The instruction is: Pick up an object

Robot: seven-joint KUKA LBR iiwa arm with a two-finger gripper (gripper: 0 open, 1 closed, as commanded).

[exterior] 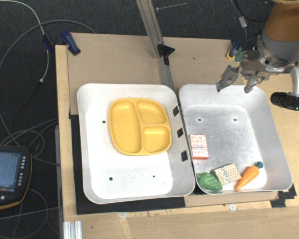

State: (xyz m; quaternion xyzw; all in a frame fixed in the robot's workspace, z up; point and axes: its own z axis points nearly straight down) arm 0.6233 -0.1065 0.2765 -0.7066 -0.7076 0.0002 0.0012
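near the right bin's (269, 111) front corner, a small orange carrot (247, 177) with green tip; jaws apart.

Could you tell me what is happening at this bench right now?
A grey and orange arm reaches in from the right with its tool open above the far edge of the right bin, holding nothing. Its pick-up candidates lie at that bin's near end: a small card box, a green toy, a patterned block and a toy carrot. The left bin holds a yellow divided tray.
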